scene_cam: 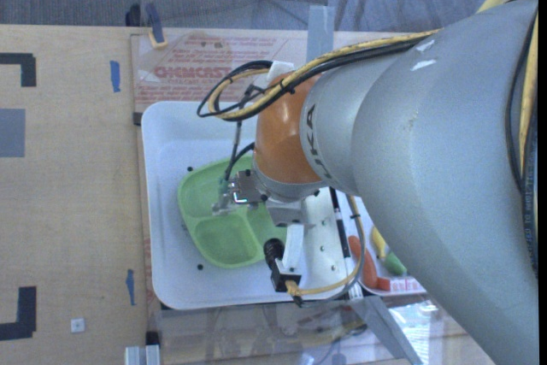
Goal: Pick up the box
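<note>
The big smooth grey arm (444,167) with its shiny orange band (282,137) covers much of the white bin (162,184). A green plastic divided tray (218,222) lies at the bin's six o'clock. The box cannot be made out here.

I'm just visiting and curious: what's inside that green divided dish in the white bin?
The green dish lies in the white bin, and the compartments I can see look bare. The robot arm covers its right side, so anything lying there is hidden.
</note>
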{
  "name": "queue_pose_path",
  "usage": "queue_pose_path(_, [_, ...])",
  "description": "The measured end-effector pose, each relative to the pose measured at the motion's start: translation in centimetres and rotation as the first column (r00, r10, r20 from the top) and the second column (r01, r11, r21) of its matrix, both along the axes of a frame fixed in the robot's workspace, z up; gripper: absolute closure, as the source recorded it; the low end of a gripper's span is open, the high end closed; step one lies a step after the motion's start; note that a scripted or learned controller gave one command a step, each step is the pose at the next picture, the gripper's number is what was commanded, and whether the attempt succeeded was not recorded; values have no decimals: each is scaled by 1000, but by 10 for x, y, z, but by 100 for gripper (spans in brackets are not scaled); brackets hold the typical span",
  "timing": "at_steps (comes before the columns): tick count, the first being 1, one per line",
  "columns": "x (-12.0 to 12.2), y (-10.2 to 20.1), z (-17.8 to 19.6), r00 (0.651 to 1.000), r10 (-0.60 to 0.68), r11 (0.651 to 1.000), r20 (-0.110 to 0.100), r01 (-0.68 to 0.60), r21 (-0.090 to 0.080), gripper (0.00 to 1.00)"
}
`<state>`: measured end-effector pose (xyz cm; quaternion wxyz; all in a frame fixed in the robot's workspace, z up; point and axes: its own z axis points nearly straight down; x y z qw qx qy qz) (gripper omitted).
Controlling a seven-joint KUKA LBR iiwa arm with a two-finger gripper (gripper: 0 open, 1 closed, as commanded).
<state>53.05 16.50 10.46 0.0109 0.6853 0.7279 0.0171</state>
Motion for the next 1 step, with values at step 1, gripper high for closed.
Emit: queue_pose_path(1, [-32, 33, -3, 995, 97, 995, 2, -97, -4, 0])
